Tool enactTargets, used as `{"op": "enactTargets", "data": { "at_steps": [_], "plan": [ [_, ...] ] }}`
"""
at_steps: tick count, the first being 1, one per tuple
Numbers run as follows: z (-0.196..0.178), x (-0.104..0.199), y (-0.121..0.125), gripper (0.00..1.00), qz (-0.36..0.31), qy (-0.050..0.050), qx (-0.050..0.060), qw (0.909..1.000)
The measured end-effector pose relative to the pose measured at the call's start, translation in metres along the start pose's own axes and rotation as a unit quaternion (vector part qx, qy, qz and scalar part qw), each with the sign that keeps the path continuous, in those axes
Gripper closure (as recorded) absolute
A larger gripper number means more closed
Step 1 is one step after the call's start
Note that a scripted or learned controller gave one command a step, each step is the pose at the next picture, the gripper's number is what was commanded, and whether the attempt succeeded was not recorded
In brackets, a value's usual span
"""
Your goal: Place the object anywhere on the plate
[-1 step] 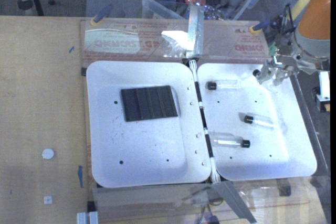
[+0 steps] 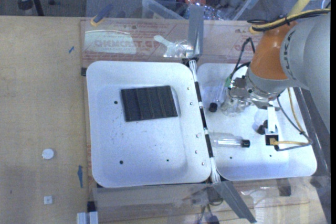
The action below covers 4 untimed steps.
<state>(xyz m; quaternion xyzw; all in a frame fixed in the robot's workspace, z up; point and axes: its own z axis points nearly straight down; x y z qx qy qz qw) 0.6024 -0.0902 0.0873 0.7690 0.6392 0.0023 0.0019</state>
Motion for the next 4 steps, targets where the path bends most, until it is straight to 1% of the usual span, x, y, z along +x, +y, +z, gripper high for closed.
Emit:
{"op": "enactTargets", "data": {
  "at_steps": [1, 2, 3, 4],
  "plan": [
    [-0.097, 0.081, -0.012, 1.00, 0.011, 0.000, 0.003, 0.9999],
    [-0.097, 0.165, -0.104, 1.00, 0.140, -0.001, 0.006, 0.9901],
    [-0.035, 0.217, -0.060, 1.00, 0.340, -0.002, 0.004, 0.9405],
    [-0.063, 0.239, -0.120, 1.00, 0.032, -0.001, 0.006, 0.9995]
  ]
}}
